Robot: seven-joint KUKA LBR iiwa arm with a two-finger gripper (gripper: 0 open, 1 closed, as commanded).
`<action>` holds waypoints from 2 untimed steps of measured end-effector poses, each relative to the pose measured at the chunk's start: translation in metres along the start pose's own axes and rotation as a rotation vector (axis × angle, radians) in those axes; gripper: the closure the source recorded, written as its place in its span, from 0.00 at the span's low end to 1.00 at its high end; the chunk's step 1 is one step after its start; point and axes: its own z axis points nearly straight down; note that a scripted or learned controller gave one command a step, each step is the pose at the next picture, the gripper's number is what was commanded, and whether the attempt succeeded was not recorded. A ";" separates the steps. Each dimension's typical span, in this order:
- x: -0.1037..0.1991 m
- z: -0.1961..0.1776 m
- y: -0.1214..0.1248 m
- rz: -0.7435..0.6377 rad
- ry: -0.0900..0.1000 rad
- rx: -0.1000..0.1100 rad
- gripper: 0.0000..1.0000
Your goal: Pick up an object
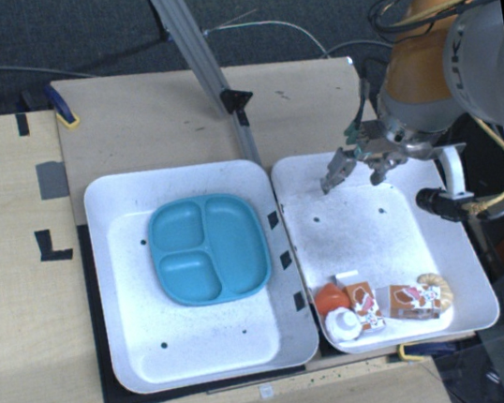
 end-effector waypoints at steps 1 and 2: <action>0.000 0.000 0.000 0.000 0.000 0.000 0.00; 0.009 0.060 0.000 0.001 0.000 0.006 0.00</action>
